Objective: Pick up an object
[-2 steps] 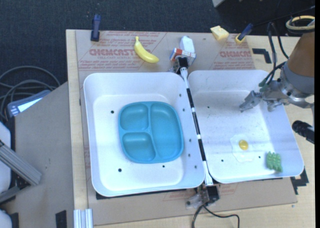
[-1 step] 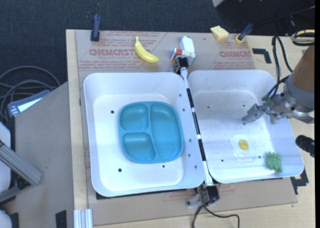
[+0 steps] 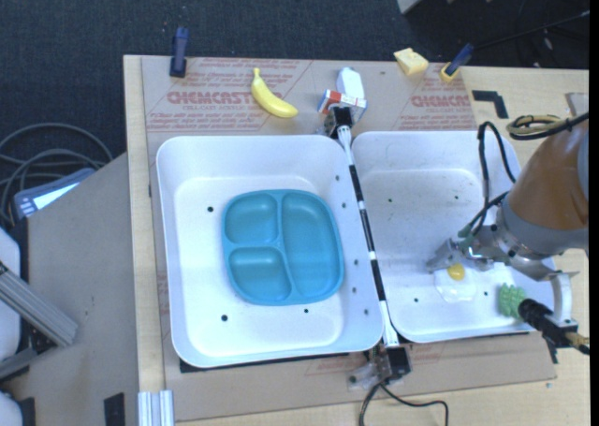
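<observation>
In the right bin, near its front right corner, lie three small things: a yellow piece, a pale white piece just in front of it, and a green piece further right. My gripper is low in this bin, right above and behind the yellow piece. I cannot make out whether it touches the piece. The grey arm with its orange band comes in over the bin's right rim.
The left bin holds a blue divided plate. On the bench behind the bins lie a banana, a white and red item and a yellow block. A black cable hangs over the right bin.
</observation>
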Controlling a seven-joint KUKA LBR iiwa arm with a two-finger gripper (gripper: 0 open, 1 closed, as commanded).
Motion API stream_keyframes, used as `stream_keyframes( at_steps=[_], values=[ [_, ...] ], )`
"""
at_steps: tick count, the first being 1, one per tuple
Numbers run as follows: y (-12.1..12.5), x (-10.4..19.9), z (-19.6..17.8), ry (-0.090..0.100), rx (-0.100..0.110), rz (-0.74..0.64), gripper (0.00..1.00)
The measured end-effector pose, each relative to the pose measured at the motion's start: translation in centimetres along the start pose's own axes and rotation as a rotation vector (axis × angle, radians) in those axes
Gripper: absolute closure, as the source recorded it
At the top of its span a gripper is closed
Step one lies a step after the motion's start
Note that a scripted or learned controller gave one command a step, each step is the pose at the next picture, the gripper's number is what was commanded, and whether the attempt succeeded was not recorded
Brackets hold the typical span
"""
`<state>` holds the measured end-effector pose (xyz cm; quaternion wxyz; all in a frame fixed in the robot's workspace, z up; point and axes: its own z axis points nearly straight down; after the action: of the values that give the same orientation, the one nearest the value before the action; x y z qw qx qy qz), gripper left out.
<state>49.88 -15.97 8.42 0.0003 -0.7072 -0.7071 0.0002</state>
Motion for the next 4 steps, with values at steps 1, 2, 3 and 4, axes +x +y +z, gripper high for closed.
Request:
stream_keyframes(
  at_steps=[1,2,3,4],
  values=[
    [0.2,-0.1,-1.2,-0.003,-0.007,0.002,1.00],
    [9.9,1.1,-1.7,0.000,-0.003,-0.002,1.00],
    [9.8,1.1,-1.7,-0.001,-0.001,-0.002,0.00],
    [7.6,-0.2,-3.7,0.000,0.001,-0.001,0.00]
  ],
)
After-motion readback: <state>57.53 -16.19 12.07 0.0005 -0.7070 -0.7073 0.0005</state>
